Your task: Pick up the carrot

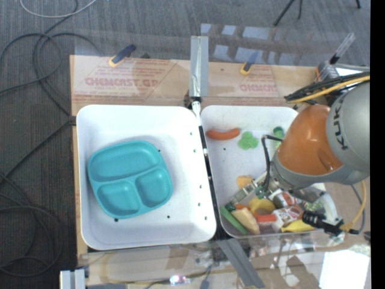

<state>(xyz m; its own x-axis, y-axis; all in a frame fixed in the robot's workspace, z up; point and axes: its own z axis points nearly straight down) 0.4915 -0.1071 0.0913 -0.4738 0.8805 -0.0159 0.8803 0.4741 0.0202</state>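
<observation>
Gripper [260, 190] sits low in the right bin [240, 116], amid a heap of toy food [264, 212] at its near side; finger state cannot be determined. Carrot [223, 133] lies apart, near the far left corner. Teal tray [129, 177] occupies the left bin [120, 116].

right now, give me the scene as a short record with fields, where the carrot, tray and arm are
left bin: holds a teal three-compartment tray
right bin: holds the carrot and a pile of toy food
carrot: lying flat near the far left corner of the right bin, apart from the pile
green piece: just right of the carrot
pile: mixed items at the near side of the right bin
arm: over the right side of the right bin, above the pile
carrot status: not picked up
</observation>
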